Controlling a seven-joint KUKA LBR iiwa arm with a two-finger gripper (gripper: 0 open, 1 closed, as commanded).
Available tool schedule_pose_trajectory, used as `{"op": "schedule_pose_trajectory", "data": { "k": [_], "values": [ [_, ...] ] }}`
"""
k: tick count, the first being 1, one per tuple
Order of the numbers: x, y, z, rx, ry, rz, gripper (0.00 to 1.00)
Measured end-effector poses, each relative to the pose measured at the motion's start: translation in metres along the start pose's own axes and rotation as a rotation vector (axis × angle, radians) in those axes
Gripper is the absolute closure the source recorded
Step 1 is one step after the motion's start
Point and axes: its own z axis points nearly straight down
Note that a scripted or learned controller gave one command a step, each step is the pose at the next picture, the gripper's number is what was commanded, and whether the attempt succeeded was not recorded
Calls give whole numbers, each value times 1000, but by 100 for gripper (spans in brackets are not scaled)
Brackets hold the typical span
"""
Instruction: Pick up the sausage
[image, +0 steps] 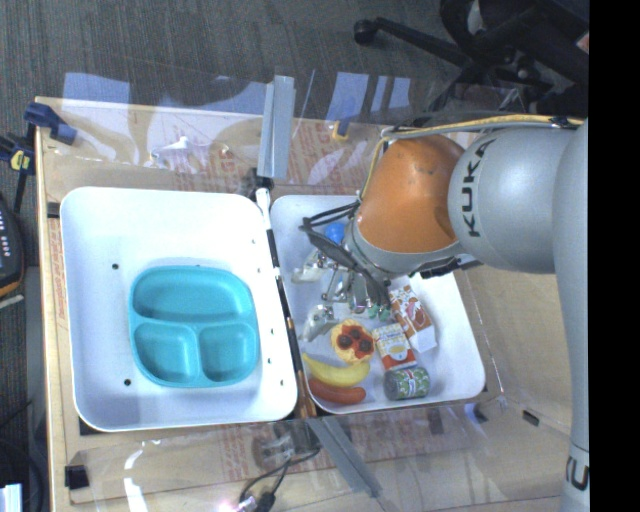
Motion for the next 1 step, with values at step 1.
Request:
{"op": "schedule_pose_trajectory", "data": {
  "k": [1],
  "values": [
    [-20, -13, 24, 0, -2, 282, 0]
  ]
}}
